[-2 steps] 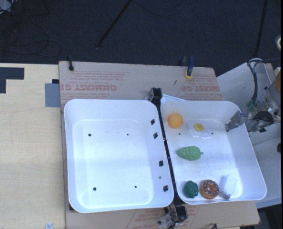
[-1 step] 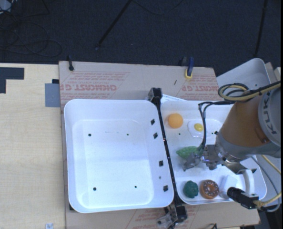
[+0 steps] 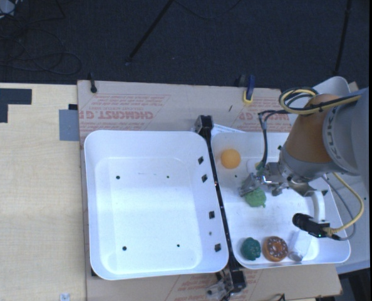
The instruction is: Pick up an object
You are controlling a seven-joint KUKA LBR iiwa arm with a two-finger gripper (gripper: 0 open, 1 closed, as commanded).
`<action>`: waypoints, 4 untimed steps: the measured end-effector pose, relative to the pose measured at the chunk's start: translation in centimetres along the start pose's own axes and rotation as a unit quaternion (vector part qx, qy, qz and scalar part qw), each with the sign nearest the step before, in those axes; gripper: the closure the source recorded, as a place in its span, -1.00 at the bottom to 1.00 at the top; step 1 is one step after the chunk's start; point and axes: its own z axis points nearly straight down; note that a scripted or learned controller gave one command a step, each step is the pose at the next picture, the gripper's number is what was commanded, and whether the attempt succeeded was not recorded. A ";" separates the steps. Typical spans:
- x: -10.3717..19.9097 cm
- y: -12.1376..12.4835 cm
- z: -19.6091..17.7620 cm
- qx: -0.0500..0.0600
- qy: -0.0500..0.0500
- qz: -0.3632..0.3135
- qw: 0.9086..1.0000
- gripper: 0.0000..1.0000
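Reaching in from the right, the tool (image 3: 253, 185) sits low over the green object (image 3: 256, 198) in the right bin (image 3: 342, 251), seemingly lining up a grab, grip state unclear.

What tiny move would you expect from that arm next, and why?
Probably a short drop straight down. The pincer sits right over the light green lumpy toy in the right white bin, clear of the orange ball, so lowering looks like the natural grab.
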 end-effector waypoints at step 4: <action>18.2 -3.9 -26.7 -0.004 0.002 -0.001 1.000 1.00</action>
